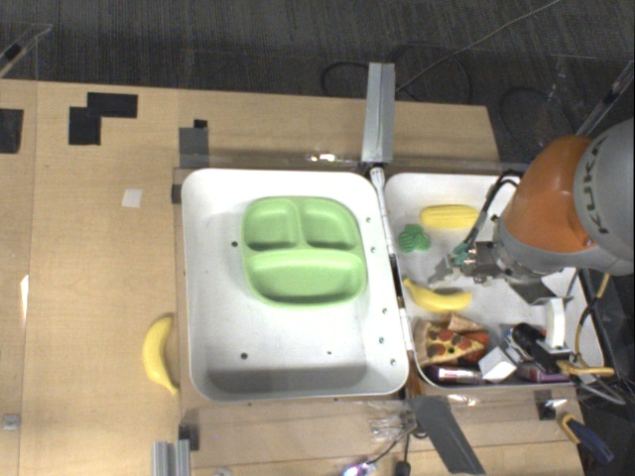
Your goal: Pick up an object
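The right bin [397, 201] holds several small objects. A yellow piece [448, 216] lies near its far wall, with a green toy [414, 238] just left of it. A yellow banana [437, 297] lies in the middle, and a pizza slice [454, 343] sits toward the front. My gripper [464, 263] hangs low over the right bin, between the yellow piece and the banana, just above the banana's right end. I see nothing held in it.
A green divided plate [301, 248] lies in the left bin [213, 355]. Dark and white small items [516, 357] crowd the right bin's front right corner. Another banana [159, 353] lies on the bench, left of the left bin. A metal post [379, 107] stands behind the bins.
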Motion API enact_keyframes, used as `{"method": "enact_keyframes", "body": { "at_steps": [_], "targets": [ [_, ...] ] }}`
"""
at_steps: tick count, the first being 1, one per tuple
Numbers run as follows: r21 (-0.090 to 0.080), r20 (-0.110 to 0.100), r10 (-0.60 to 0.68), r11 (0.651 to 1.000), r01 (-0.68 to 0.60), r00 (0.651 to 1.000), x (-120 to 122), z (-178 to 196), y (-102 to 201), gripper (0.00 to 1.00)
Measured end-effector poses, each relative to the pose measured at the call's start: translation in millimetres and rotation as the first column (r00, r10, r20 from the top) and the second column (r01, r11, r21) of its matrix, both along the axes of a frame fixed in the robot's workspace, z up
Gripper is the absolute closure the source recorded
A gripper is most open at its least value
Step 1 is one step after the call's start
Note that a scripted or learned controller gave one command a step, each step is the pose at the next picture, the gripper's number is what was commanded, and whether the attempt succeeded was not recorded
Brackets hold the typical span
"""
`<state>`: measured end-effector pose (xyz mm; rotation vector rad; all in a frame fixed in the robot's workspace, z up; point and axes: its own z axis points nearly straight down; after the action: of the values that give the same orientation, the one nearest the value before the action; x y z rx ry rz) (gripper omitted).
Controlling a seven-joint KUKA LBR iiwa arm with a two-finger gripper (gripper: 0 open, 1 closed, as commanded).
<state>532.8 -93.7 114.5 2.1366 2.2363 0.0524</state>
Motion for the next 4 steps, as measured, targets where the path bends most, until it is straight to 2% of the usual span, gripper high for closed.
{"method": "enact_keyframes", "body": {
  "at_steps": [1, 2, 3, 4],
  "targets": [
    [0.011, -0.051, -0.414, 0.91, 0.415, 0.909, -20.7, -21.8, -31.9, 0.0],
    [0.01, -0.043, -0.223, 0.975, 0.224, 0.974, 11.0, -24.1, 0.0, 0.0],
    [0.007, -0.04, 0.014, 1.0, -0.013, 0.999, -3.5, -23.8, -23.5, 0.0],
    [0.01, -0.034, 0.017, 1.0, -0.017, 0.999, -0.9, -11.8, -21.1, 1.0]
  ]
}}
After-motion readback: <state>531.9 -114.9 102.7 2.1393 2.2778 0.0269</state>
